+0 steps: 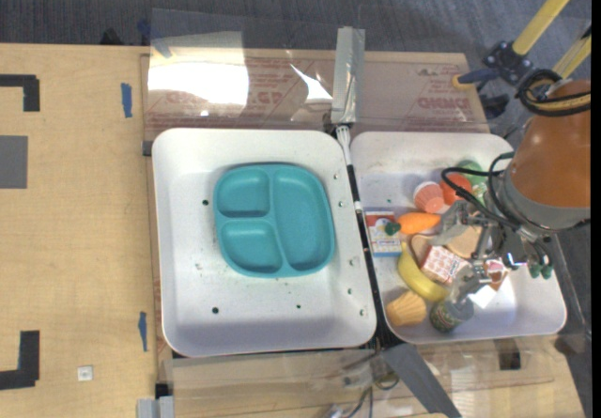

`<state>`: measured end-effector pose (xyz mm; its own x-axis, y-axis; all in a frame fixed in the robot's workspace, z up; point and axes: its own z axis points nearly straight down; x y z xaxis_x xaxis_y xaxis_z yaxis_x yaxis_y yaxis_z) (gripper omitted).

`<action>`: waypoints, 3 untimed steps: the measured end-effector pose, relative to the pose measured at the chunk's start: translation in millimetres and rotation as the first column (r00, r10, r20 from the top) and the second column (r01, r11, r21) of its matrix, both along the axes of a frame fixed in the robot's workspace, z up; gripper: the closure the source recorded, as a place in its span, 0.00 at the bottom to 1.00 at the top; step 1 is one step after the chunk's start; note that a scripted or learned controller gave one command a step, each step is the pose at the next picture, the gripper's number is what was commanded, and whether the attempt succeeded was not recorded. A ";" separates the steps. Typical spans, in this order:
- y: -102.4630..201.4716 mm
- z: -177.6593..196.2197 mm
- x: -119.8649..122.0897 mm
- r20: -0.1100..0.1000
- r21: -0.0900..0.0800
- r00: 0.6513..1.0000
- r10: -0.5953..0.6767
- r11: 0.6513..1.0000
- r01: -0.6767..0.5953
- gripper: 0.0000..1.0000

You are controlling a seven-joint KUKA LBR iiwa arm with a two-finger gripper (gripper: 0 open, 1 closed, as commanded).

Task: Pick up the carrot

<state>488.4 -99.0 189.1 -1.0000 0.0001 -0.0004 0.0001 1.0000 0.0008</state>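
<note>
The carrot [420, 223] lies in the right bin [540, 317] among other toy food, just above the banana [419, 276], its long axis running roughly nine to three o'clock. The gripper [474, 261] hangs near it, so the carrot sits toward its ten o'clock. Whether the gripper is parted or closed cannot be told; clutter hides it.

One fixed camera looks down at a slant, seemingly from moderate height, on both white bins [178, 219].
</note>
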 end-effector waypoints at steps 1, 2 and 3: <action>0.6 -81.7 69.8 0.033 -0.003 0.997 -0.070 0.998 0.070 0.00; 4.5 -99.5 79.4 0.015 -0.002 0.996 -0.090 0.996 0.090 0.00; 5.8 -85.1 83.7 0.030 -0.002 0.996 -0.088 0.996 0.088 1.00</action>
<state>572.1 -93.2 104.1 -0.9957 0.0879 -0.0305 0.0880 0.9961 -0.0013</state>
